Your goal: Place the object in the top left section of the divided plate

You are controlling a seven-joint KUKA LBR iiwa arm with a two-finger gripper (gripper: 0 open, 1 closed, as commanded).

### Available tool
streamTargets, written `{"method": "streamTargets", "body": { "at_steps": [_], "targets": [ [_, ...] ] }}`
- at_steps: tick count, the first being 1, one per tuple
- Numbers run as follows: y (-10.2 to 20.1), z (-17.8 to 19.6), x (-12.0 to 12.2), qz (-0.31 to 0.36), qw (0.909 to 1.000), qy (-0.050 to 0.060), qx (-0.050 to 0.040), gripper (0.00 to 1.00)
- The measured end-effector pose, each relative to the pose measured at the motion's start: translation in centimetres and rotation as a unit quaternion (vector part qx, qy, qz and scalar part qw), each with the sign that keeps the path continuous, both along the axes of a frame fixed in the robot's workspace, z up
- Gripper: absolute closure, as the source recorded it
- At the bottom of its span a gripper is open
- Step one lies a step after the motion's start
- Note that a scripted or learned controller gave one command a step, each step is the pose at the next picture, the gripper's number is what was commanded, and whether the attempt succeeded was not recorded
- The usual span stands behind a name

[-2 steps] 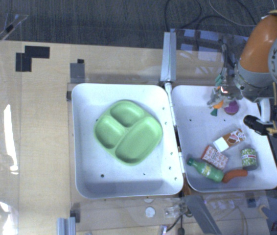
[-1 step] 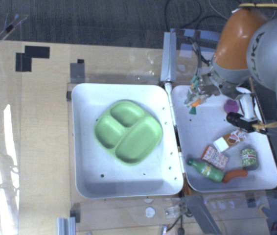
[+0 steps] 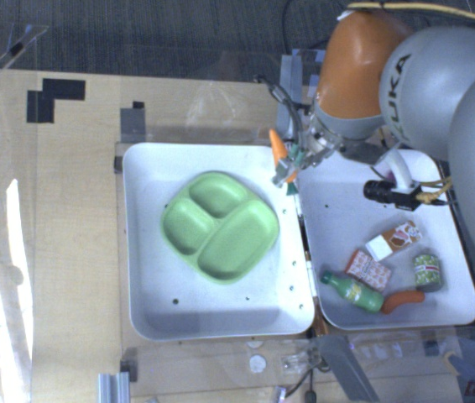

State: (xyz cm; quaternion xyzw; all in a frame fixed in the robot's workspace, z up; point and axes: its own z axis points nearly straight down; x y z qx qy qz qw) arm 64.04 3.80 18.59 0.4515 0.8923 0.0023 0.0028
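Carrot (image 3: 278, 145), orange and slender, sits clamped between the fingers of the hand (image 3: 289, 163), just beyond the upper right edge of the green divided plate (image 3: 221, 227). That plate lies in the left white bin (image 3: 149, 305), its three sections unfilled. Right of the plate, the second white bin (image 3: 460, 305) carries a green bottle (image 3: 353, 291), a small patterned box (image 3: 368, 269), a green can (image 3: 426, 269) and a sausage (image 3: 403, 300).
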Motion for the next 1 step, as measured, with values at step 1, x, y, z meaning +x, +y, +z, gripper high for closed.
{"method": "streamTargets", "body": {
  "at_steps": [1],
  "targets": [
    [-0.04, 0.01, 0.0, 0.0, 1.0, 0.0, 0.0, 0.0]
  ]
}}
